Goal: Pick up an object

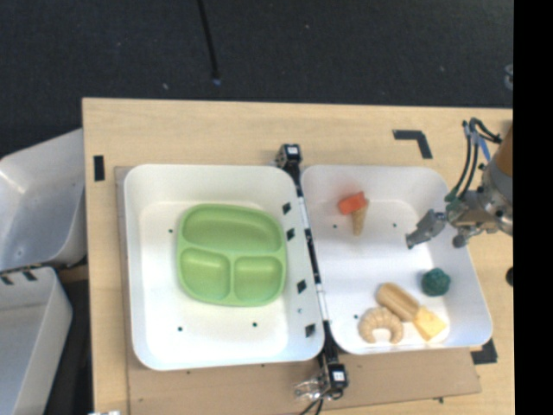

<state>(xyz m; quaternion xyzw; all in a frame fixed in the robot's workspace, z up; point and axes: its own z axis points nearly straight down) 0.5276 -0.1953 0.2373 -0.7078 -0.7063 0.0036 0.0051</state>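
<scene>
Camera view: claw (441,233) hangs open above right bin (346,258).

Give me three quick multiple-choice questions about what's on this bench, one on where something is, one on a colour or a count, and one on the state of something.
1. Where does the green divided plate lie?
A. in the left bin
B. in the right bin
C. on the bare bench

2. How many items lie in the right bin?
A. two
B. five
C. eight

3. How does the gripper stand?
A. clamped on the plate
B. over the right bin with nothing between its fingers
C. resting in the left bin

Answers:
1. A, the plate sits in the middle of the left bin.
2. B, a carrot, a dark green ball, a bread roll, a croissant and a yellow cheese wedge.
3. B, it hangs near the bin's right side, apart from every item.
</scene>
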